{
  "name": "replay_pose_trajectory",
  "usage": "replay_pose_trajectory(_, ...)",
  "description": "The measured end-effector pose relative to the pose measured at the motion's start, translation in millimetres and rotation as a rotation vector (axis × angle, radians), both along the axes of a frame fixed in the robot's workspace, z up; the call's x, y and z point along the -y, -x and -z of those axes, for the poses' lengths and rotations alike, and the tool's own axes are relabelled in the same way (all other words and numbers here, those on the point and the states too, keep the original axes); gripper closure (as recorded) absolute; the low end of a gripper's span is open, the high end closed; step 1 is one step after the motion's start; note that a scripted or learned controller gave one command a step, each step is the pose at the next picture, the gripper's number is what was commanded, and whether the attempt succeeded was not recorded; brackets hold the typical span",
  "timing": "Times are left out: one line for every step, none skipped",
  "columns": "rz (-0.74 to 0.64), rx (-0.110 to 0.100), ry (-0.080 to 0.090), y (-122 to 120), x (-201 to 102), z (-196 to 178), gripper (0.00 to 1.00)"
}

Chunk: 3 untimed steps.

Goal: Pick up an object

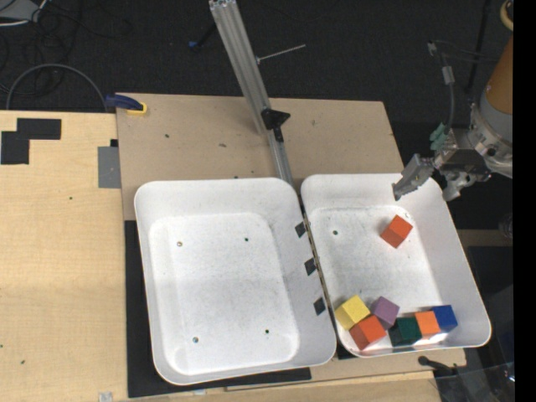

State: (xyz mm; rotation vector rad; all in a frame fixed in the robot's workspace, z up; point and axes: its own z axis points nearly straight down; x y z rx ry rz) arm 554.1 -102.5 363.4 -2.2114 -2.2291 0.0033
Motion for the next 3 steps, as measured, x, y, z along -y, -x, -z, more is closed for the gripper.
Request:
replay_pose_trajectory(-0.002, -0.001, 0.000, 0.0, -0.2, 0.1, 0.00)
replay_pose_trajectory(-0.004, -0.001, 0.000, 0.0, -0.2, 0.1, 0.00)
replay_pose_trajectory(0.006, 0.009, 0.001, 29.0, -7.0, -135.6, 0.00)
